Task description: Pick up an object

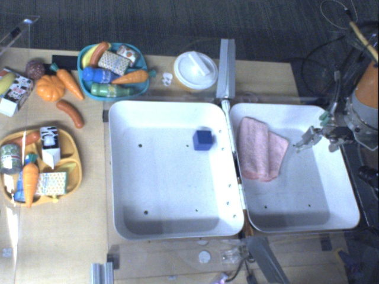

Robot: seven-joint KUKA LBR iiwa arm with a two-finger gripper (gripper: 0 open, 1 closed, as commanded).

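claw: over right bin, finger state could not be determined | pink cloth: right bin, left side | blue cube: left bin

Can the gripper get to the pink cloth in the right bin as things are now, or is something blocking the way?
Probably yes. The pink cloth lies flat in the right bin, with bare floor between it and the gripper beside it. Nothing lies on it or between them.

Block in left bin; cloth in right bin.
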